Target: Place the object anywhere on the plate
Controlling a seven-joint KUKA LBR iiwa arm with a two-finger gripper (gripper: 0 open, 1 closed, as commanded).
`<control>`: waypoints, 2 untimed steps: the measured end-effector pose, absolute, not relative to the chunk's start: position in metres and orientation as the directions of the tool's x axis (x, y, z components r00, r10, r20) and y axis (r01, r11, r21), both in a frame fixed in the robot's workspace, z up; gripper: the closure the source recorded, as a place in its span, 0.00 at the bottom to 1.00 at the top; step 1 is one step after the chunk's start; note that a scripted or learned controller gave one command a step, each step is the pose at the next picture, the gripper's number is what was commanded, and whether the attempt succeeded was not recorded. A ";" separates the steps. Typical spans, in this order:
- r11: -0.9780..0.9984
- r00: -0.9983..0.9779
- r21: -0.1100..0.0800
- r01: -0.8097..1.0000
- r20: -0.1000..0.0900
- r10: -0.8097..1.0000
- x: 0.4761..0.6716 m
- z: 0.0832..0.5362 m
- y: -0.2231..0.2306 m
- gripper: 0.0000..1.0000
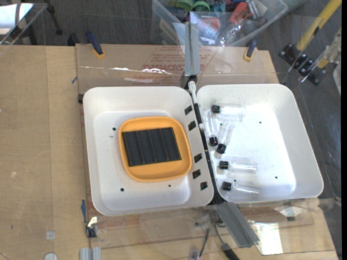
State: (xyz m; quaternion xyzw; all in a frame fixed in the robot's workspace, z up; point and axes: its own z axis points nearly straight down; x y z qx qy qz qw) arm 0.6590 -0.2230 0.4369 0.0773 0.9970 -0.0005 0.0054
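An orange plate (130, 169) with a dark ribbed insert lies in the middle of the left white bin (103, 194). In the right white bin (293, 145), several clear plastic vials with black caps lie along its left side: one at the top (227, 111), a pair crossing each other (219, 130), one lower (238, 167) and one near the front edge (241, 188). Nothing rests on the plate.
A clear tub (217, 4) of coloured items stands behind the bins. A metal divider (191, 53) runs between the bins. Bare wooden bench (38, 145) stretches to the left. Yellow and black equipment (309, 42) sits at the far right.
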 end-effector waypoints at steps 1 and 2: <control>0.972 -0.972 0.002 0.235 -0.006 0.235 0.660 0.437 -0.158 1.00; 0.989 -0.989 -0.001 0.146 -0.010 0.146 0.660 0.437 -0.224 1.00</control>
